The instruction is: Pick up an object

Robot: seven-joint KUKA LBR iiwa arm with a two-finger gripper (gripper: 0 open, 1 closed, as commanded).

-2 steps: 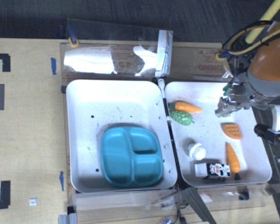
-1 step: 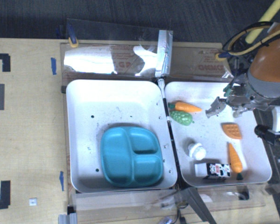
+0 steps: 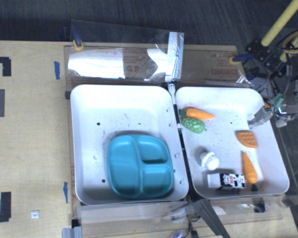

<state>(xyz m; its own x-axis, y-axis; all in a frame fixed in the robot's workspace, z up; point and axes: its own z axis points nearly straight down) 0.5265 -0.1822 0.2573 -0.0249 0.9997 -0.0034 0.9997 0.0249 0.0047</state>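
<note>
Tool (image 3: 260, 117) sits at the right bin's (image 3: 223, 95) upper right rim; can't tell its state, nothing visibly in it. Nearest: waffle (image 3: 247, 139), then carrot (image 3: 249, 168), long axis running up-down, dark tip toward the near wall.

- The claw (image 3: 262, 116) is seen only in part at the right bin's (image 3: 223, 95) rim; its fingers cannot be told apart.
- The arm (image 3: 288, 90) is cut off by the right edge and is blurred among cables.
- The yellow pole (image 3: 284, 18) is cut off by the top edge.
- The print on the small carton (image 3: 227, 180) is too small to be read.
</note>
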